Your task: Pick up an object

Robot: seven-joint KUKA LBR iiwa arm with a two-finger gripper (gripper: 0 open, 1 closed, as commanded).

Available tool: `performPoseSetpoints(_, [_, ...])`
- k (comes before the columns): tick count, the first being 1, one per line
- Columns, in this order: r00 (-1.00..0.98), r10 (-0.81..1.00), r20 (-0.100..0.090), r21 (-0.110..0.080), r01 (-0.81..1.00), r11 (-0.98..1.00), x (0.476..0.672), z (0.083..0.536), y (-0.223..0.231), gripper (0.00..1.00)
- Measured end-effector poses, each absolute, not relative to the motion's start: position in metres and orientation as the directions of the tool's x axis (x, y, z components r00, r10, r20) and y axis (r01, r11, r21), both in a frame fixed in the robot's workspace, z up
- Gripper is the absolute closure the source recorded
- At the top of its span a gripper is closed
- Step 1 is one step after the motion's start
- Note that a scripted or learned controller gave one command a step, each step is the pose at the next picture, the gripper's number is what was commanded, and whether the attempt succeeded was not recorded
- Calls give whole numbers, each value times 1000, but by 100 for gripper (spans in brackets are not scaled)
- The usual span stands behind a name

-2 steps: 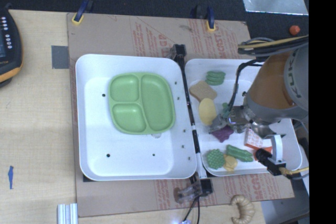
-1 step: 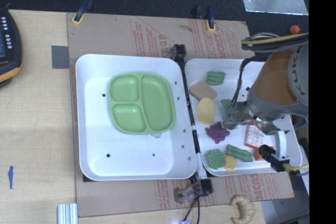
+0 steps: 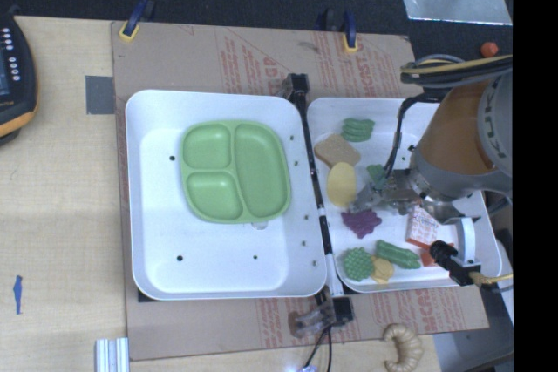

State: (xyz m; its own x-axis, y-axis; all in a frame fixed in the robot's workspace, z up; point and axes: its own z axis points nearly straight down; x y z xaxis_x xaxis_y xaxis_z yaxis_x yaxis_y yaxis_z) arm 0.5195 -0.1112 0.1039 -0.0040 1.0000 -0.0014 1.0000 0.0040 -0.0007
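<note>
The right bin point(image 3: 324, 113) holds several toy foods: a green leafy piece point(image 3: 357, 129), a tan bread slice point(image 3: 336, 151), a yellow lemon point(image 3: 342, 184), purple grapes point(image 3: 362, 222), a round green piece point(image 3: 357, 262), a green pickle point(image 3: 398, 253), a small yellow piece point(image 3: 382, 271) and a red-and-white packet point(image 3: 423, 228). My gripper point(image 3: 381, 194) hangs low over the middle of this bin, just right of the lemon and above the grapes. It partly covers a small green piece point(image 3: 376, 173). Nothing shows as lifted.
The left bin point(image 3: 157, 257) carries a green divided plate point(image 3: 235, 171). A dark teach pendant point(image 3: 13, 78) lies at the bench's left edge. Clamps point(image 3: 350, 37) pin the cardboard at the back. A tan curled object point(image 3: 403, 346) lies in front of the right bin.
</note>
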Motion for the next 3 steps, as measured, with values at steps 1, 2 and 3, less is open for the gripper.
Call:
performPoseSetpoints(1, [-6,1000,-1,2,1000,6,566,92,-138,0])
performPoseSetpoints(2, [-10,1000,1,-4,1000,10,564,102,-137,100])
performPoseSetpoints(3, [-13,1000,3,10,1000,13,605,200,-53,100])
